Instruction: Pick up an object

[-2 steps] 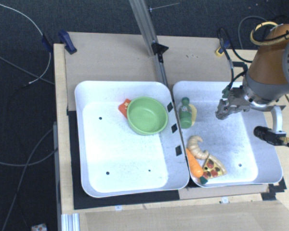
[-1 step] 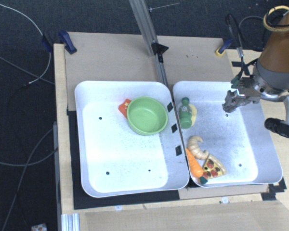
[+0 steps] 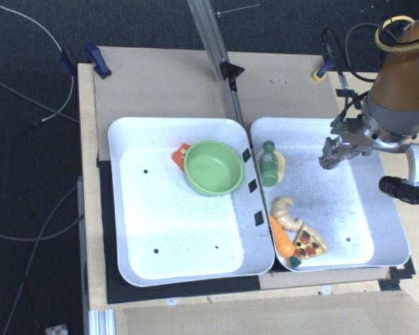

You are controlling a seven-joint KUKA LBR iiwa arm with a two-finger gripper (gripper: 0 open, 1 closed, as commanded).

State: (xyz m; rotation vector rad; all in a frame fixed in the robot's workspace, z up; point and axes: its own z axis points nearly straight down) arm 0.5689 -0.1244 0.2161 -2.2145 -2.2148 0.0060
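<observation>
**White bins, toy food, pincer above the right bin**

White plastic forms both shallow bins set side by side on the bench (image 3: pixel 160 75). In the left bin (image 3: pixel 160 257), a green bowl (image 3: pixel 213 167) is seen near the far right corner, with a small orange-red piece (image 3: pixel 179 155) touching its left side and partly hidden under its rim. A grey metal bar (image 3: pixel 204 19) is seen running from the far edge down to the gap between the bins.

In the right bin (image 3: pixel 377 243), a green bottle (image 3: pixel 268 164) is laid along the left wall, over a pale yellow item (image 3: pixel 281 162). Near the front left corner, a beige croissant-like piece (image 3: pixel 288 211), an orange carrot (image 3: pixel 283 239) and a pizza slice (image 3: pixel 309 243) are grouped closely, touching or overlapping.

The pincer (image 3: pixel 332 155) is held over the far right part of the right bin, well apart from every object. Whether its jaws are apart or together cannot be told. Nothing is seen between them.
</observation>
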